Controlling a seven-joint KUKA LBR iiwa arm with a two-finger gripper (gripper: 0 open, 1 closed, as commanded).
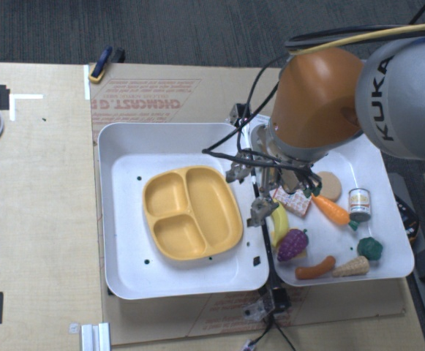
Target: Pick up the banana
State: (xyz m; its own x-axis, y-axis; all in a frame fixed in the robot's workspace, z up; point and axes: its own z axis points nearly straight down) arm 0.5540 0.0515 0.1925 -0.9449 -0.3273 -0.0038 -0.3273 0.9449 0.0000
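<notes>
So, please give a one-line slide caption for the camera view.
KUKA arm's end effector over the banana in the right bin; yellow tray in the left.

I'm looking down on the bench (36, 218), its pale wood top showing at the left. Two white bins are sitting on a cardboard sheet (146, 102) with red print: the left bin (117, 218) and the right bin (388, 189), touching side by side. A blue-and-yellow tool (101, 64) is lying at the far edge.

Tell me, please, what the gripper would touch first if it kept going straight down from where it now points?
Most likely the banana, which lies just under the gripper in the right bin, though depth is hard to judge.
</notes>
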